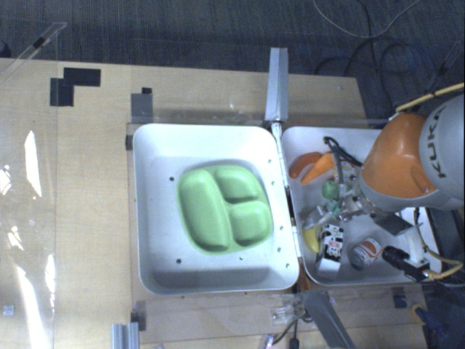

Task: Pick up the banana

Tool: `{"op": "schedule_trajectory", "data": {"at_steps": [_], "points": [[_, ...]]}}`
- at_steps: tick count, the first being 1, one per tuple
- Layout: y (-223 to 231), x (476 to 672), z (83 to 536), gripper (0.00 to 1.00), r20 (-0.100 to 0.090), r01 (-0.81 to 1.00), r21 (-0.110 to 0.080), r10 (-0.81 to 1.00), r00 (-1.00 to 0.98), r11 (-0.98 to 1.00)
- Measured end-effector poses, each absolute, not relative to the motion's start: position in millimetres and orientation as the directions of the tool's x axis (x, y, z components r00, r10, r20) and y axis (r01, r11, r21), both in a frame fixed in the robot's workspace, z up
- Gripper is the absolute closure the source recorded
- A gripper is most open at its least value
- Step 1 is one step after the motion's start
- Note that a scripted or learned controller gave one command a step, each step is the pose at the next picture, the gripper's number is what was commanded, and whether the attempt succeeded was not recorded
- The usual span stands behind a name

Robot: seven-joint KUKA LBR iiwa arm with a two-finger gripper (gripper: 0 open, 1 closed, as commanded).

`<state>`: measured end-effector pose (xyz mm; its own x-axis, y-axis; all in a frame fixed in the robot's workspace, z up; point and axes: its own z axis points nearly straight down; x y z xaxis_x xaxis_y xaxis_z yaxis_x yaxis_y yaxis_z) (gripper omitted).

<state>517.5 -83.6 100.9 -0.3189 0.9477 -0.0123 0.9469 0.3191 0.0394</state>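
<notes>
The arm [407,162] is reaching into the right bin [363,276] at the frame's right. Its hand [341,203] is hanging low over the things there; I cannot tell its state. The banana [312,238] is lying just below-left of it. A green tray [224,208] is sitting in the left bin [156,195].

**Pale wooden bench with two white bins**

The bench [80,217] is light wood and fills most of the frame below a dark carpeted floor [182,13] along the top. Two shallow white bins sit directly on it, side by side: the left bin [149,195] at centre, the right bin [294,147] at centre right, their inner walls touching. Black tape marks [73,82] lie on the wood at upper left. A grey metal post [277,82] stands above the seam between the bins.
</notes>
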Motion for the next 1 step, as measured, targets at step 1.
{"op": "schedule_trajectory", "data": {"at_steps": [1], "points": [[-88.4, 500.2, 99.3, 0.0, 0.014, 0.977, 0.036, 0.977, 0.211, -0.211]]}}
